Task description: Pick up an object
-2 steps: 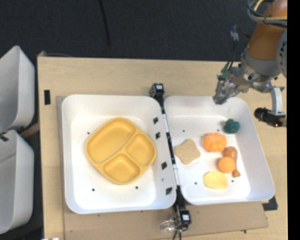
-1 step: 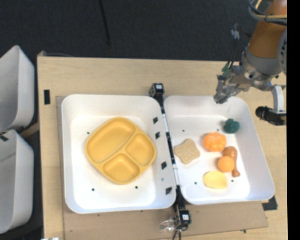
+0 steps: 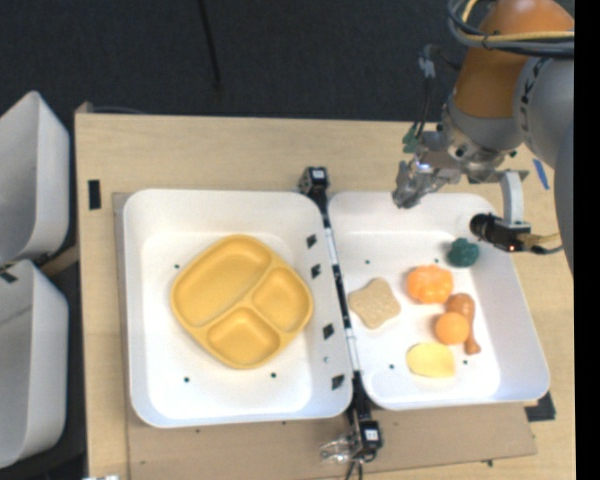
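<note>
- While the gripper (image 3: 412, 194) hangs over the right bin's (image 3: 510, 368) far rim, holding nothing — whether its claw is wide or narrow I cannot tell — the approach step is in hand.
- Next: choose 1 item, perhaps the orange piece (image 3: 429, 283) mid-bin, then descend.

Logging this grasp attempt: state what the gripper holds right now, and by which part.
Nothing is held. The gripper hangs above the right bin's far rim with nothing between its fingers; the toy foods lie untouched on the bin floor.
</note>
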You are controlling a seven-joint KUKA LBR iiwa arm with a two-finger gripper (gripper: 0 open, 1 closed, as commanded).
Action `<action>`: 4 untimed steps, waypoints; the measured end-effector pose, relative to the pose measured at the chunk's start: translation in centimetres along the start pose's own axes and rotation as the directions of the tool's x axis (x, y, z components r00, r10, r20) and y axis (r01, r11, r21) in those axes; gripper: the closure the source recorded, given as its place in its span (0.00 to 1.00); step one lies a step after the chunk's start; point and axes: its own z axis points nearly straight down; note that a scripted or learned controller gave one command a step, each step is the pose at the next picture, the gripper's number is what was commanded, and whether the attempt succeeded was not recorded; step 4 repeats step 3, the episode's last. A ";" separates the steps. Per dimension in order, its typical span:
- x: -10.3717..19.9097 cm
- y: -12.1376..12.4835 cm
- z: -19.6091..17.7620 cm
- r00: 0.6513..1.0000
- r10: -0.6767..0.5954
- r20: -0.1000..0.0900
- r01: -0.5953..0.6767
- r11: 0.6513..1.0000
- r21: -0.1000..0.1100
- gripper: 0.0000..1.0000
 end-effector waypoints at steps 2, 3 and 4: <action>10.1 -0.1 1.5 1.000 -0.001 -0.002 0.001 1.000 0.001 1.00; 14.7 0.0 1.7 1.000 -0.001 -0.002 0.001 1.000 0.000 1.00; 14.7 0.0 1.7 1.000 -0.001 -0.002 0.001 1.000 0.000 1.00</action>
